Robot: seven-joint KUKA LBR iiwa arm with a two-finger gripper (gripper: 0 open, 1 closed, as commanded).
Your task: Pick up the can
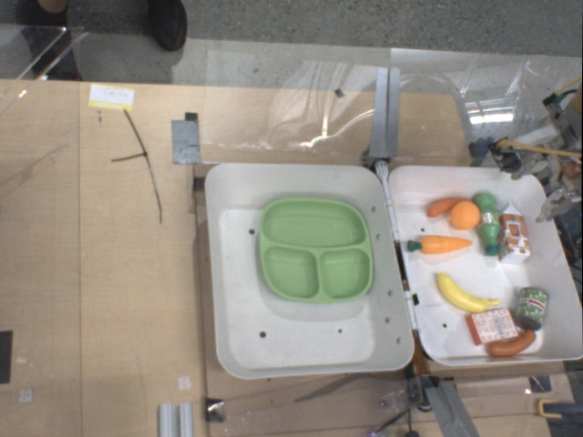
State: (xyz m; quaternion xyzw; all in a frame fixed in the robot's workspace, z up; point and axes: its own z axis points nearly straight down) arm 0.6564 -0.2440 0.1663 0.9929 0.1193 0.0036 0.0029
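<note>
The can (532, 306) stands untouched near the front right corner of the right bin (455, 349), just beside the red box (493, 324) and sausage (512, 343), so picking is not yet begun; the tool's state I cannot tell.

1. This is looking like a robotics lab or test cell, not a home: a pale wooden bench (91, 271) is carrying two shallow white bins, the left bin (228, 335) and the right bin (428, 335), sitting side by side.
2. Clear plastic sheeting (301, 107) is standing along the back of the bench, with a grey metal post (384, 116) rising behind the bins.
3. A yellow label (111, 96) and a patch of grey tape (186, 142) are sticking to the benchtop.
4. Toy food, such as a plastic banana (465, 295) and carrot (441, 244), is lying in the right bin, and a green divided tray (316, 248) is resting in the left.
5. Someone's dark shoes (166, 12) are standing on the grey floor beyond the sheeting.
</note>
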